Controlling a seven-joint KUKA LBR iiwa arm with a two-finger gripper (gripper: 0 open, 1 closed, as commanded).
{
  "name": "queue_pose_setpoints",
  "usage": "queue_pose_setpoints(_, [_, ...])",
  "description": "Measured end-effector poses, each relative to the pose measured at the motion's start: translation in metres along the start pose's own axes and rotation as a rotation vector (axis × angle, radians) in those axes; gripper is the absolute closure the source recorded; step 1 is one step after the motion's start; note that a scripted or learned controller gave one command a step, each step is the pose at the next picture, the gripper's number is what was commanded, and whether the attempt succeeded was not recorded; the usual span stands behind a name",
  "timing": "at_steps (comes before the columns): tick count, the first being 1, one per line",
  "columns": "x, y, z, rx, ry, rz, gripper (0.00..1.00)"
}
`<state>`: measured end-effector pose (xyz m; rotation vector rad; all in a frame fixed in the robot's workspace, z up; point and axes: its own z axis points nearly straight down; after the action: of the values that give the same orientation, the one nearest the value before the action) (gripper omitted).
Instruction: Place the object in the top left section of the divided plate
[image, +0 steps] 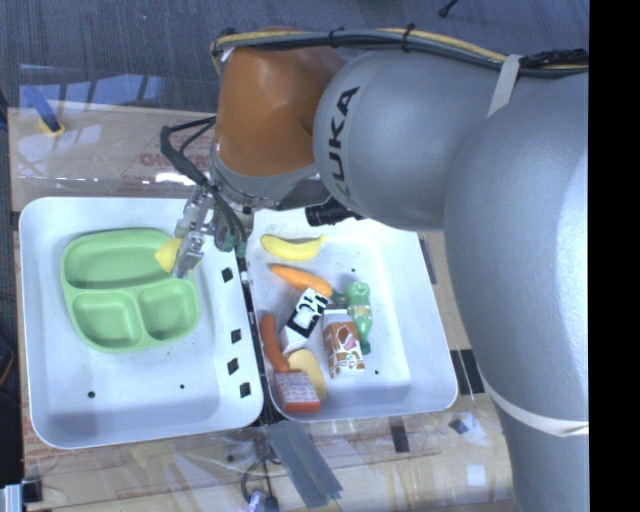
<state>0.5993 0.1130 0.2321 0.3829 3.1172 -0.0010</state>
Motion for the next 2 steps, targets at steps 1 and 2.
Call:
queue_pose_setpoints(1, [0.0324,-0.0615,0.0165,0.001,0.002,-0.108,1.0])
queue_pose_setpoints(2, [0.0324,-0.0614,0.0164,0.0,0.002,-0.109,0.0])
